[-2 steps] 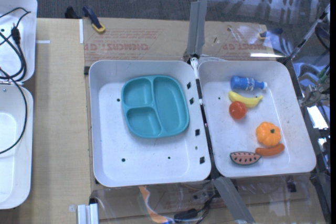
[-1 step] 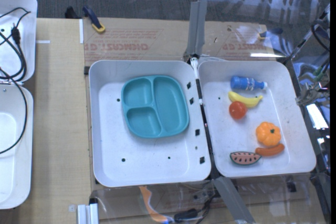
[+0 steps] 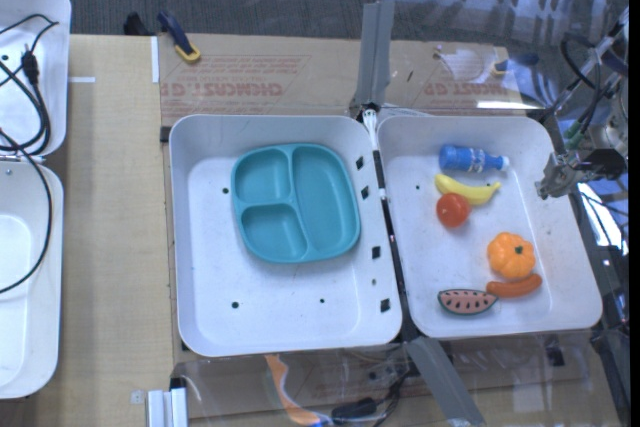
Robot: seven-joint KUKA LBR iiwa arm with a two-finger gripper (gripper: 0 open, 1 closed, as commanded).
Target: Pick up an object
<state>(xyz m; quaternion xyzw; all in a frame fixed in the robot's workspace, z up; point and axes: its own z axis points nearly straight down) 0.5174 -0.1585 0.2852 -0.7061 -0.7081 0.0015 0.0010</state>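
The right bin (image 3: 420,215) holds several toy foods. A blue bottle (image 3: 471,158) lies at the back, with a yellow banana (image 3: 468,187) just in front of it and a red tomato (image 3: 452,209) below that. Nearer the front are an orange pumpkin (image 3: 511,255), a red sausage (image 3: 514,287) and a watermelon slice (image 3: 466,301). My gripper (image 3: 553,180) hangs at the bin's right rim, to the right of the banana and apart from every object, with nothing seen in it.
The left bin (image 3: 200,295) bears a teal divided plate (image 3: 296,202). A metal divider (image 3: 376,155) runs between the bins. Cables and the arm's body (image 3: 600,145) crowd the right edge. A blue and yellow clamp (image 3: 178,39) lies on the cardboard behind.
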